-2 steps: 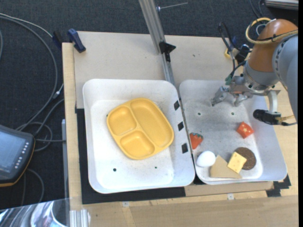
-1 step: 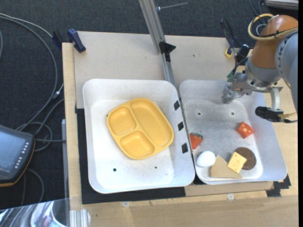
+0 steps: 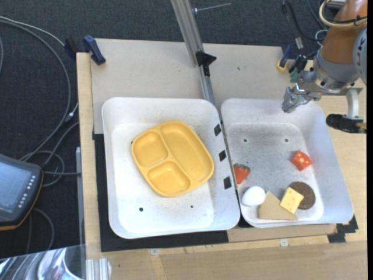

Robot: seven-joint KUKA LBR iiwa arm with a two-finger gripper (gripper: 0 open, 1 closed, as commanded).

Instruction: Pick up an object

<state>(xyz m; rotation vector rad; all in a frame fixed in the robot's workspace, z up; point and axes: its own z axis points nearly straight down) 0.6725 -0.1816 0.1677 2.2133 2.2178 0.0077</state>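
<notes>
**Gripper up at the far rim, nothing picked yet**

Gripper (image 3: 291,101) hangs over the far edge of the right bin (image 3: 335,174), arm coming in from the right. Can't tell its state from this angle, too small and dark. No object seen in it.

Targets sit well apart from it, all at the near end: red block (image 3: 301,160), strawberry-like piece (image 3: 241,172) by the left wall, white egg (image 3: 253,196), yellow cheese wedge (image 3: 291,200) lying on a brown cookie (image 3: 304,192), tan slice (image 3: 269,209). Yellow divided plate (image 3: 172,157) alone in the left bin (image 3: 116,214).

Risks: near cluster is packed tight, items touching, so fingers may nudge a neighbour. Egg looks round, prob rolls. Strawberry hugs the wall, so a finger could hit it.
</notes>
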